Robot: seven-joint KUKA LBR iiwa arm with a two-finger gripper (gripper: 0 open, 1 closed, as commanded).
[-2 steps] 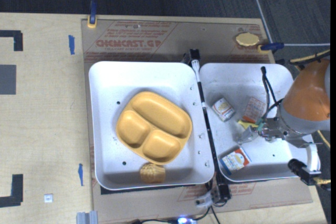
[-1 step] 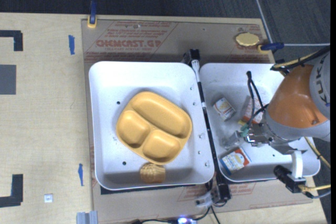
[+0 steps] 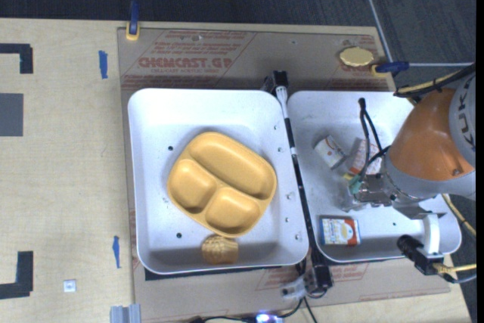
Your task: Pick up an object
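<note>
Divided tray (image 3: 221, 181) in left bin (image 3: 144, 163); small carton (image 3: 339, 231) in right bin (image 3: 318, 110).

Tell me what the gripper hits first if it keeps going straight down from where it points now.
Probably the bare floor of the right bin. The gripper points down between a small white cup and a small carton; depth is unclear, so either could be grazed.

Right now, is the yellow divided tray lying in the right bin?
No, the yellow divided tray lies in the left bin, while the right bin holds a small carton and the arm.
</note>
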